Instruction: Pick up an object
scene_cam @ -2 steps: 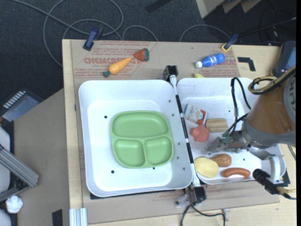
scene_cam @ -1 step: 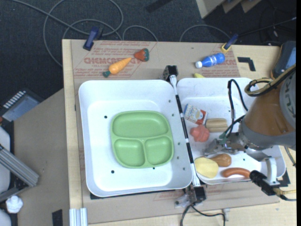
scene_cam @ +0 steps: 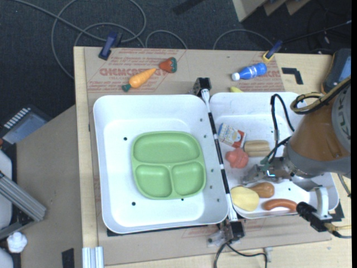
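Bins sat side by side on the bench: the left bin (scene_cam: 106, 149) held a green divided tray (scene_cam: 167, 163) with three compartments, one long one across the top and two smaller ones below, and nothing could be seen lying in any of them. The right bin (scene_cam: 251, 102) carried the toy food. A small white carton (scene_cam: 230, 134) with red and blue print lay near the divider between the bins, a tan bread roll (scene_cam: 256, 147) lay just to its right, and a pink rounded piece (scene_cam: 238, 159) sat below the carton, close to the roll. Further toward the near edge lay a pale yellow lemon-like piece (scene_cam: 245, 198), touching or nearly touching a brown potato-like piece (scene_cam: 264, 190) at its upper right, and a reddish sausage (scene_cam: 280, 205) lay just beside both along the bin's near wall. The gripper (scene_cam: 262, 171) hung low over the right bin, between the roll and the potato-like piece, with the grey and orange arm (scene_cam: 318, 141) covering much of the bin's right side; whether it was apart or together could not be told, and nothing was seen held by it. Outside the bins, on the cardboard at the far side, lay a toy carrot (scene_cam: 140, 77), a strawberry (scene_cam: 168, 65) and a blue and white bottle (scene_cam: 250, 71).
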Action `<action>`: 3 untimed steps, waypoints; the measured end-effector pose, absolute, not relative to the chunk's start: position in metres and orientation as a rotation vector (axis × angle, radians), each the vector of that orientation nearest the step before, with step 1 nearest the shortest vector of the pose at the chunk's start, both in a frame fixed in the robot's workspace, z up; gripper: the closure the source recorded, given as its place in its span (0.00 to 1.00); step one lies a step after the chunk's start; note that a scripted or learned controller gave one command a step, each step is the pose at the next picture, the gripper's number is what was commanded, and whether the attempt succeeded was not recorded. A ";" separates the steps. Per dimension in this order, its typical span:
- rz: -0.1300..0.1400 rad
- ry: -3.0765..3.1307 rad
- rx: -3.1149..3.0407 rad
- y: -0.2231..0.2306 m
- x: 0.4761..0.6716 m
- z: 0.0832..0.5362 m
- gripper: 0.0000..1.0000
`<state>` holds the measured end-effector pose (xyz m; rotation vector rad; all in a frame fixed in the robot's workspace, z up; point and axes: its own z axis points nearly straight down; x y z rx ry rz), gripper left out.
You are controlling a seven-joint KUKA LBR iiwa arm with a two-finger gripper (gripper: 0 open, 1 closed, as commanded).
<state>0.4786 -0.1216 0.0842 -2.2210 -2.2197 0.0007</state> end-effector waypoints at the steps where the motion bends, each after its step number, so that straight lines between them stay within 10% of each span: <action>1: 0.000 -2.220 -2.221 -0.123 0.479 0.084 0.00; 3: 0.000 -2.221 -2.222 -0.127 0.479 0.084 0.00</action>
